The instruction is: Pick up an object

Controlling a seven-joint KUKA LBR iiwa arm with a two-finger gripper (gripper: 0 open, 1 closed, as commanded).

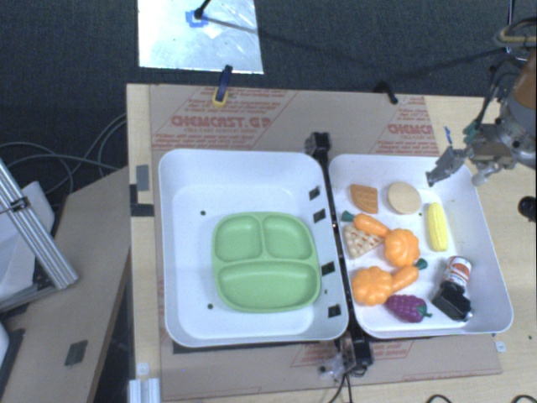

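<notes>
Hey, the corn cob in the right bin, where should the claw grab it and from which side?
Probably across the middle of the corn cob, coming straight down from above. It lies flat and lengthwise, with bare bin floor to its right and a small gap from the orange pumpkin on its left, so the fingers could likely straddle its narrow width.

Arm cropped at the frame's right edge; small toys partly indistinct.
The arm (pixel 518 99) runs off the right edge, its upper links unseen. The gripper (pixel 460 168) is blurred above the right bin's (pixel 495 263) far right corner. The label on the small can (pixel 457 269) is illegible.
</notes>
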